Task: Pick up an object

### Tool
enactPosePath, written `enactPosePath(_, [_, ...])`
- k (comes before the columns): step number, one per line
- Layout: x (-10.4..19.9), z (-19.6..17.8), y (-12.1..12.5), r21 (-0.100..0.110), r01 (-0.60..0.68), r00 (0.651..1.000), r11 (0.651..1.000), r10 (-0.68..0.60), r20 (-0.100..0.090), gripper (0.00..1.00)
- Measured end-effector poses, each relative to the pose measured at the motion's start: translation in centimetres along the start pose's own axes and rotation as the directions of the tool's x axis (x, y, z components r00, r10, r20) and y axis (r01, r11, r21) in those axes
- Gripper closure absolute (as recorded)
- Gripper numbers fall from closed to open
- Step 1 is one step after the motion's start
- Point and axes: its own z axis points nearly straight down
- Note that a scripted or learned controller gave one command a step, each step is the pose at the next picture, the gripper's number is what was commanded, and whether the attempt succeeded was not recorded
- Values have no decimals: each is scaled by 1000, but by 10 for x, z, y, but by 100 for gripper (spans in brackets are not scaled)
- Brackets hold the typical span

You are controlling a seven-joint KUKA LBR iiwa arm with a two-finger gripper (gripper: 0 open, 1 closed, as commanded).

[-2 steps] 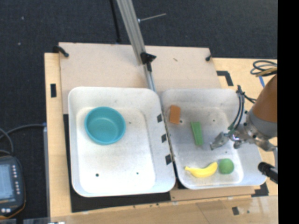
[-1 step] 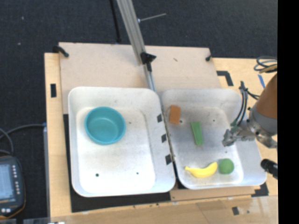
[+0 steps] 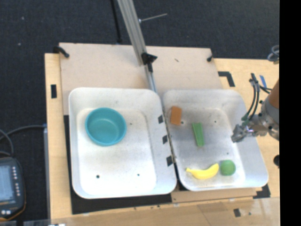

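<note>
From the right edge of the camera view the arm reaches in, its orange band just showing, and the gripper [image 3: 239, 133] hangs over the right rim of the right bin [image 3: 207, 98]; whether it is open or closed I cannot tell, and nothing shows in its grasp.

The right bin holds four things: an orange block [image 3: 176, 116] near its upper left, a green block [image 3: 198, 134] in the middle, a yellow banana [image 3: 203, 172] along the lower edge and a green ball [image 3: 227, 167] just beside the banana's right end. The left bin [image 3: 141, 173] holds a teal bowl [image 3: 106, 126], upright.

Both bins rest on a pale wooden bench [image 3: 188, 62]; a metal strut [image 3: 131, 25] slants across it, dark carpet [image 3: 47, 18] beyond
</note>
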Motion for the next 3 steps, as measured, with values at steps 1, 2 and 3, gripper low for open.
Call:
enactPosePath(1, [-2, -53, 3, -1, 1, 1000, 1000, -1, 1, 100])
enactPosePath(2, [50, -42, 3, 6, 4, 1000, 1000, -4, -3, 100])
enactPosePath(3, [97, -32, -1, 6, 3, 1000, 1000, -3, -4, 100])
